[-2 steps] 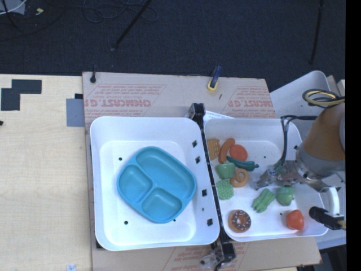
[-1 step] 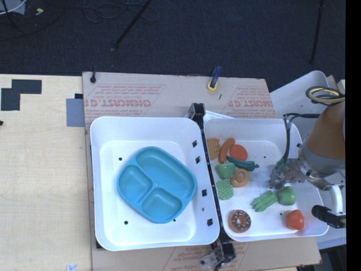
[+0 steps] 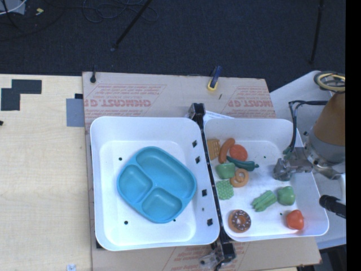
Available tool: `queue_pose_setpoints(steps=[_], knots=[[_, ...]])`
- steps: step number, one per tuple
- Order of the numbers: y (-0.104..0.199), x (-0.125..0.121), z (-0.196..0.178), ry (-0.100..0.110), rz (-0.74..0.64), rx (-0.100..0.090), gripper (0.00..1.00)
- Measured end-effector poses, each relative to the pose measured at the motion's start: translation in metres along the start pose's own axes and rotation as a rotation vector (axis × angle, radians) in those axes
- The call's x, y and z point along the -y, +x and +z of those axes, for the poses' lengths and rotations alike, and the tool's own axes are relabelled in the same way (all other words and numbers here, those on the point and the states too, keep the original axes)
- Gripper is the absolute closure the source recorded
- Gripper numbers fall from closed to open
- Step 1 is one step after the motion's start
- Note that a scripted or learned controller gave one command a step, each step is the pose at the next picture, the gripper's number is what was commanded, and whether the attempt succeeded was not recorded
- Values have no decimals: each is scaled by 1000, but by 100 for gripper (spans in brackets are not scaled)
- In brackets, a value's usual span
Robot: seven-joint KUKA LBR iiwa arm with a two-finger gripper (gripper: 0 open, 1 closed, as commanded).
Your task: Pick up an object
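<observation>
In the right bin [image 3: 265,130] you have bare floor along the far wall and down the middle, between the chocolate doughnut [image 3: 240,221] and the green vegetables [image 3: 273,198]; the toy cluster [image 3: 231,164] crowds the left side; the tomato [image 3: 295,219] blocks the near right corner; the blue tray [image 3: 156,183] fills most of the left bin [image 3: 107,151].

Blue plate [image 3: 156,183], white bins [image 3: 101,208], chocolate-frosted sprinkled doughnut [image 3: 240,221], red tomato [image 3: 295,219]

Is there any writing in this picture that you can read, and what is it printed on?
"CHEMCAST" or something close to it: red print, upside down, on the brown sheet behind the left bin; a guess, blurred.
Red print, cut off, at the sheet's right, behind the right bin: too blurred to read.
</observation>
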State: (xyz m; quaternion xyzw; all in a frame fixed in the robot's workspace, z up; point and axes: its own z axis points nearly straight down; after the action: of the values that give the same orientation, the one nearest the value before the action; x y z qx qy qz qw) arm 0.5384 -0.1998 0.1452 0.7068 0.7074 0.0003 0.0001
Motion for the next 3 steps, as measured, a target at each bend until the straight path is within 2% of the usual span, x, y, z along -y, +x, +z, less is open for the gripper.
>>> queue_pose_setpoints(steps=[2, 3], knots=[[6, -3, -84, -1, 0, 1, 100], [53, -11, -74, 4, -1, -1, 100]])
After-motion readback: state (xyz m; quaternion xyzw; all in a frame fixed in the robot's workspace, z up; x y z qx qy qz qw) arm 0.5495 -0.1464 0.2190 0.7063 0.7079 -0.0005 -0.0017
